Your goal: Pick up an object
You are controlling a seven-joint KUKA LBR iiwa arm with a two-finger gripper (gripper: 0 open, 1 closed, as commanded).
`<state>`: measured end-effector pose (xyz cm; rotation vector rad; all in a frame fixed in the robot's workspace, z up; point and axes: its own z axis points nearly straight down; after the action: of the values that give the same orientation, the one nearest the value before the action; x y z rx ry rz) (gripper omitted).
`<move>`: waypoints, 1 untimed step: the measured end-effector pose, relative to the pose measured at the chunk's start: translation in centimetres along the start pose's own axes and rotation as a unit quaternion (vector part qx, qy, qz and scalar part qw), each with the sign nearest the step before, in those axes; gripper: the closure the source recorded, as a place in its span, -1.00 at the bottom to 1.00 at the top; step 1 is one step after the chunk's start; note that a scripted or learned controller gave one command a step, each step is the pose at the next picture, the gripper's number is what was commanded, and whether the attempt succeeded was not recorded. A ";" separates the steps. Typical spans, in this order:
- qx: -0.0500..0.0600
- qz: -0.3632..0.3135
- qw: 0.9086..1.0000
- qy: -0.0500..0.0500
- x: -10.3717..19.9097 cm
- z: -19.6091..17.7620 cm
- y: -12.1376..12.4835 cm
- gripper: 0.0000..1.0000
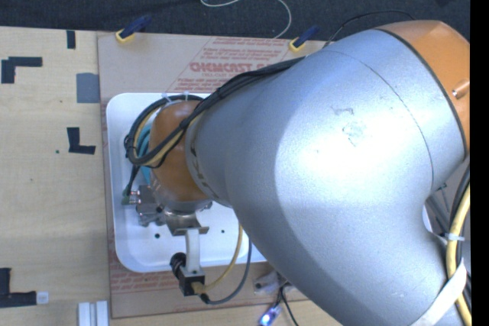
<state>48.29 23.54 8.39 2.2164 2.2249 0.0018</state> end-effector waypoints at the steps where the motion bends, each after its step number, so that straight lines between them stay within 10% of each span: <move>1: -0.009 0.002 1.000 0.002 -3.1 -21.1 10.2 1.00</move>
<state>58.50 20.48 29.55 2.2142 2.2134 0.0254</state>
